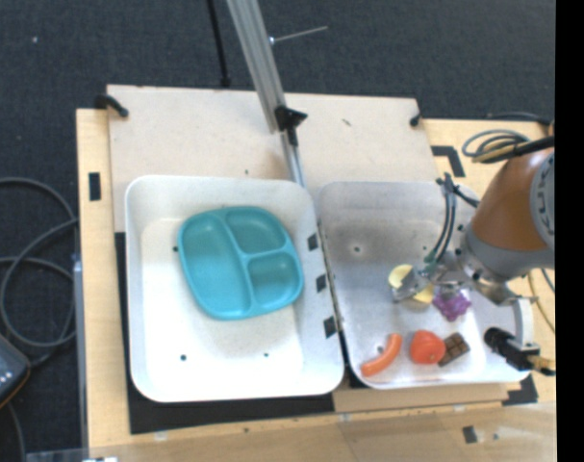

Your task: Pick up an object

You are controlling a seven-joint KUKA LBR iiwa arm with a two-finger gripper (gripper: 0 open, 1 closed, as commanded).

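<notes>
Tool (414, 290) is low in the right bin (368, 210), right at the yellow piece (400, 277), probably going for it. Can't tell if it's spread or pinching. Teal plate (241, 261) sits alone in the left bin.

camera view: fixed overhead | slanted down | both bins (138, 287) framed

Reached in from the right over the right-hand shallow white bin (368, 210), grey arm (537, 210) with its orange band (503, 210) bent downward. Hung low inside that bin, two-finger gripper (418, 287) tilted toward its middle, wrist above and to the right.
</notes>
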